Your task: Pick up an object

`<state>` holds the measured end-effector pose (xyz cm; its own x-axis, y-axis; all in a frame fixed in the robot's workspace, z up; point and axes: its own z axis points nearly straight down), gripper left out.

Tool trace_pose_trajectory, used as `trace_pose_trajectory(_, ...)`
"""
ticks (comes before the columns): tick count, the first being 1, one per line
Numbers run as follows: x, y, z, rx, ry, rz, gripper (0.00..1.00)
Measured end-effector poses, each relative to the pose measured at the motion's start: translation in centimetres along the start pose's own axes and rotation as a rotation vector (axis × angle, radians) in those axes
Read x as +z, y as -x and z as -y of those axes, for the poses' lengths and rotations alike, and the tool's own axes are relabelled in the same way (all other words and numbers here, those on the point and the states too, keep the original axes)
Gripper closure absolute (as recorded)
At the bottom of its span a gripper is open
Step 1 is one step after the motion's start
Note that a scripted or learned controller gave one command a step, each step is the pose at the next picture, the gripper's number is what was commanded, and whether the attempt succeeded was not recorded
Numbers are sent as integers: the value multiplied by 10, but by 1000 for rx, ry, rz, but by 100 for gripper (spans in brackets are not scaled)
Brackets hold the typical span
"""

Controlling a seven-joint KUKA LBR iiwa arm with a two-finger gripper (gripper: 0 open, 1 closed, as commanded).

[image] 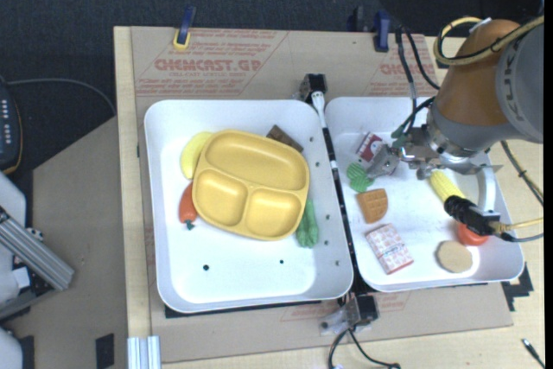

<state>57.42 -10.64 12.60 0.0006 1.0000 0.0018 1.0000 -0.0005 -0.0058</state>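
Note:
My gripper [385, 161] hangs low over the right bin [484, 274], near its upper left part. It is close beside a red and white packet [370, 146] and just above and right of a green piece [358, 178]. No object shows inside the gripper. An orange wedge [373, 204] lies below the green piece. A red-patterned white box [389, 247] lies nearer the front. A tan disc [454, 257], a yellow cob [443, 184] and an orange-red piece [472, 231] lie on the bin's right side, partly under the arm.
The left bin [173, 272] holds a large yellow divided tray [251, 184], with a yellow fruit [193, 152], a red-orange pepper [187, 206], a green item [307, 225] and a brown piece [280, 135] around it. The arm's orange band [473, 86] covers the right bin's far corner.

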Motion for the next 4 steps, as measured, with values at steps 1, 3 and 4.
trace_pose_trajectory(1, 41, -1, -1, 1, 4, -1, 0)
trace_pose_trajectory(3, -35, 3, 0, 0, 12, 3, 100)
trace_pose_trajectory(4, -100, 3, -3, -2, 14, 4, 100)
